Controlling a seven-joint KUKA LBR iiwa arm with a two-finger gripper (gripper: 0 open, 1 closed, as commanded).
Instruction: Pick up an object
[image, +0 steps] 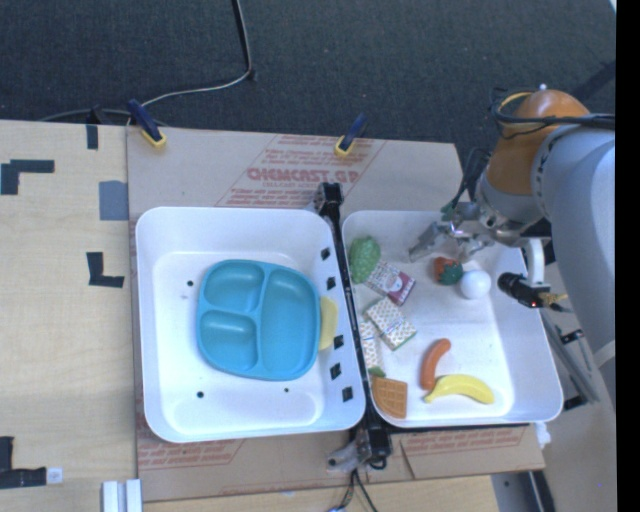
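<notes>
On the bench (60, 330), two shallow white bins sit side by side on a cardboard sheet (290, 175). Left bin (165, 400): one blue divided plate (258, 319) lying flat near its centre; a pale yellow item (329, 322) shows just past the plate's right edge, against the wall shared with the other bin. Right bin (520, 395): a yellow banana (461, 388) near the front right corner; an orange carrot-shaped piece (434, 361) just above and left of the banana, tilted; a waffle-patterned orange piece (389, 396) at the front left corner; a patterned packet (391, 323) left of centre; a smaller packet with a dark red face (399, 286) just behind it; a green leafy item (363, 256) at the back left, near the shared wall; a white ball (474, 284) toward the back right; a small red and green item (447, 268) touching or just beside the ball on its left. Arm: grey with orange band, entering over the back right corner of the right bin. Claw (450, 238): low over the back of the right bin, just above the red and green item and the ball; its prongs are spread apart, with nothing seen between them. Two yellow and blue clamps (147, 126) pin the cardboard's back edge.
</notes>
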